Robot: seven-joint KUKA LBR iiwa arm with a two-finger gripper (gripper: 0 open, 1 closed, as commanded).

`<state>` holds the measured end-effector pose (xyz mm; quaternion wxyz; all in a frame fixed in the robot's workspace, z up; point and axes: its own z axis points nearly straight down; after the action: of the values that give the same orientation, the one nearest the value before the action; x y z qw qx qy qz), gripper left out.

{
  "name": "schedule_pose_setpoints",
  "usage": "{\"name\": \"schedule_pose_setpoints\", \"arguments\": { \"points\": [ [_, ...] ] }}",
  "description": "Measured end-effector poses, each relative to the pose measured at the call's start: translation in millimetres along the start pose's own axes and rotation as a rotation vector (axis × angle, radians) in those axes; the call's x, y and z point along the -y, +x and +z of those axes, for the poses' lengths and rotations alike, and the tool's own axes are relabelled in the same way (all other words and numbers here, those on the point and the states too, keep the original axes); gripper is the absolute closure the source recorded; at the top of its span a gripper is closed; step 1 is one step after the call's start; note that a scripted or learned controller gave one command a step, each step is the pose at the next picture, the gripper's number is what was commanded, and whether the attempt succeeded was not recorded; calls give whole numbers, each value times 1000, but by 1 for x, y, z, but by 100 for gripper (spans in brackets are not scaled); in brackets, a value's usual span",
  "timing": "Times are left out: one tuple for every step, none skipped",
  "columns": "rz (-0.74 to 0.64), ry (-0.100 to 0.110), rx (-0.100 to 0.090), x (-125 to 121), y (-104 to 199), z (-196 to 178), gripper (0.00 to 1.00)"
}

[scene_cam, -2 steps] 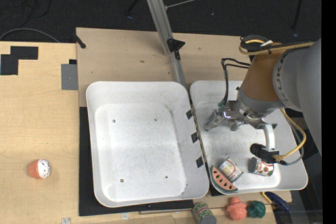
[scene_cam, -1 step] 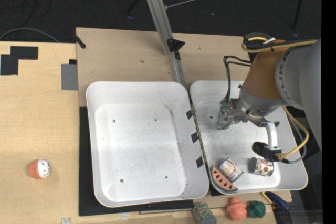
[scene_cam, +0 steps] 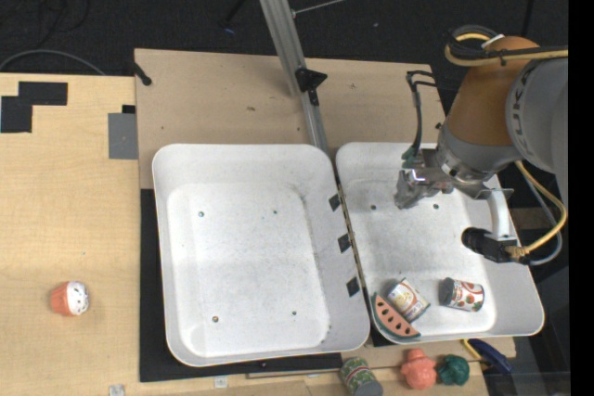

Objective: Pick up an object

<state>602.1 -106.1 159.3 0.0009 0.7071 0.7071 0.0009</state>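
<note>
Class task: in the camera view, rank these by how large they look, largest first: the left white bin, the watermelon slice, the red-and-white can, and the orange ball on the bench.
1. left white bin
2. watermelon slice
3. red-and-white can and orange ball: too alike to rank.

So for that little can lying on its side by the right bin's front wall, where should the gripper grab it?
Come straight down on the can and close across its round body mid-length. It lies flat with clear floor around it, apart from the other can. The gripper sits farther back.
</note>
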Motion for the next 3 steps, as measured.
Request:
{"name": "schedule_pose_setpoints", "arguments": {
  "points": [
    [1, 0, 1, -3, -6, -62, 100],
    [-1, 7, 0, -3, -6, -51, 100],
    [-2, 8, -2, 12, 38, -48, 100]
  ]
}}
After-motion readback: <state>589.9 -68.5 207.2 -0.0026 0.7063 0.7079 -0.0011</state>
